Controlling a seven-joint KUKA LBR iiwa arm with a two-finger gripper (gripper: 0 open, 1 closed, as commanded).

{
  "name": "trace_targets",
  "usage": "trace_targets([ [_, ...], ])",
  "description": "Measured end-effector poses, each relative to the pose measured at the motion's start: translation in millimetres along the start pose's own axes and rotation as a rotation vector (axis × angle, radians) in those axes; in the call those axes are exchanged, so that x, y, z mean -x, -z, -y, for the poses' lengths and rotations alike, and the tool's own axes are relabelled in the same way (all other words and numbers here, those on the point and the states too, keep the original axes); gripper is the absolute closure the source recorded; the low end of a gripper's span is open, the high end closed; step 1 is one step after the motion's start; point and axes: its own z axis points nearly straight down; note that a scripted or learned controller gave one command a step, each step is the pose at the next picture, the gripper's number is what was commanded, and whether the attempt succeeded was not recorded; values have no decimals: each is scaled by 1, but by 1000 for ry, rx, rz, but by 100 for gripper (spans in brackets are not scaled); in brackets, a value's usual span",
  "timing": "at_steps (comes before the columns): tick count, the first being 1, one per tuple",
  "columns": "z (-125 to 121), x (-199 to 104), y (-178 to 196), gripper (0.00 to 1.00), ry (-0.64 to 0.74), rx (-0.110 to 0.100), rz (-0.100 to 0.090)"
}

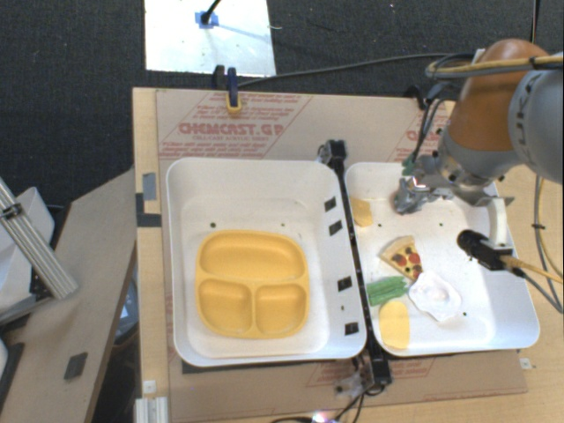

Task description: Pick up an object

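- Nearest, in the right shallow white bin (498,320), a pale yellow oval piece (394,324) lies at the front left corner. A green strip (383,289) and a white fried-egg toy (436,296) lie just beside it.
- Farther in lie a pizza-slice toy (403,256) and a small yellow block (361,211) by the left wall.
- The jaws hang over this bin's far left part, near the block yet apart from it. I cannot tell how far open they are.
- The left white bin (189,201) holds a yellow three-compartment plastic tray (252,282).
- Both bins rest on a brown red-lettered surface (264,117). Beyond it, a white sheet (176,25) lies on dark floor (70,60).
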Motion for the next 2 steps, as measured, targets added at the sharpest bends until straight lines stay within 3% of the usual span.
trace_targets([
  [2,29,-106,12,100,4,0,-2],
])
